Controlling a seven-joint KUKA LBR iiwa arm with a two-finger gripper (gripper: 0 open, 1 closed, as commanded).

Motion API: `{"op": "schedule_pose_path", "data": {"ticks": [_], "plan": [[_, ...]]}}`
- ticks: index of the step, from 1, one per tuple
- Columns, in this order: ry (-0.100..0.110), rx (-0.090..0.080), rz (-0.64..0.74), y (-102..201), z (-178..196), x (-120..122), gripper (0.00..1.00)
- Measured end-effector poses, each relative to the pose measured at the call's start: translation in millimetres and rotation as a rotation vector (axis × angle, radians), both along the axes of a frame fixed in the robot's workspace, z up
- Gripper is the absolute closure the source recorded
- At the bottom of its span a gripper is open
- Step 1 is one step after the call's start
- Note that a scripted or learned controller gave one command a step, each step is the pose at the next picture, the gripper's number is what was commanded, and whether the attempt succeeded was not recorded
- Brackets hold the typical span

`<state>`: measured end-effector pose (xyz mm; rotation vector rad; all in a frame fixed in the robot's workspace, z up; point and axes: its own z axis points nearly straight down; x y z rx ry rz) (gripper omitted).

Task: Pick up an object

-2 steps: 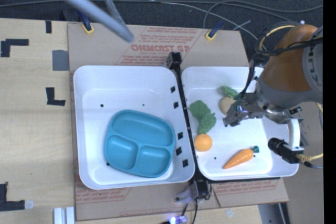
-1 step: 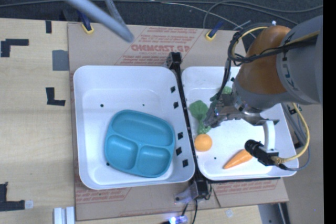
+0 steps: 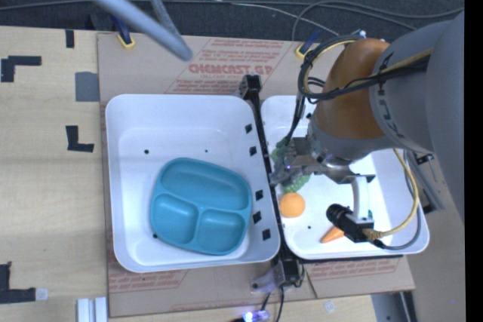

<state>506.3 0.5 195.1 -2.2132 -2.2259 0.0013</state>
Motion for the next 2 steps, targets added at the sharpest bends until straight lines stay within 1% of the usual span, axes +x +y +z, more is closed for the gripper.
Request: {"op": "schedule_pose_path", "data": {"ticks": [1, 2], "plan": [[0.000, -0.001, -0.001, 50.4, -3.8, 0.4, 1.00], [0.000, -0.001, -0.001, 95.4, -1.0, -5.3, 1.00]]}}
